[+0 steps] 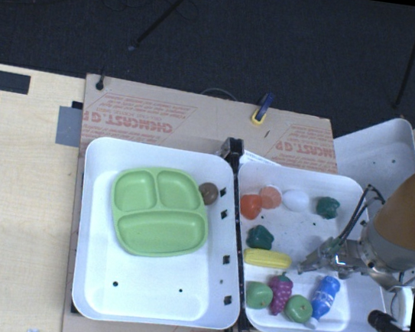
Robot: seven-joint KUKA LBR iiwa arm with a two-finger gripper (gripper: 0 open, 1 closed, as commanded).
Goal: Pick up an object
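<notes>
Faintly, red print, unreadable, on cardboard (160, 119) under bins (91, 221).

A yellow-and-blue clamp (261, 109) grips the far edge of the cardboard sheet (160, 119) on the wooden bench (9, 201).

Glossy white plastic bins (93, 260) sit on matt brown cardboard (160, 119).

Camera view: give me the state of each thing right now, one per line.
Gripper: low in the right bin, above the blue bottle.
Blue bottle: lying flat, not gripped.
Yellow corn: lying flat.
Purple grapes: resting, untouched.
Green plate: upright in the left bin.
</notes>
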